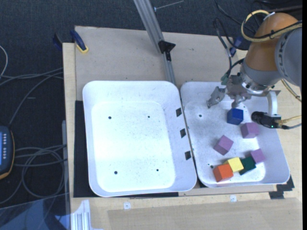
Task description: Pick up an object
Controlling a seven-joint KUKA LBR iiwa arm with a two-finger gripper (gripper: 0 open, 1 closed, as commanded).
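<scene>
Grey arm (pixel 288 56), orange band, metal pincer (pixel 226 99)

This is a robot lab. A big robot arm (pixel 268 47) reaches over a wooden bench (pixel 120 51). Loose cables (pixel 29 85) lie on dark carpet left of the bench.

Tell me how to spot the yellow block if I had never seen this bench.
Look in the right-hand white bin, at its near edge. Three blocks sit there touching in a row: the orange block, the yellow block, then the green block. It is the middle one, and the only yellow thing in the bin.
</scene>
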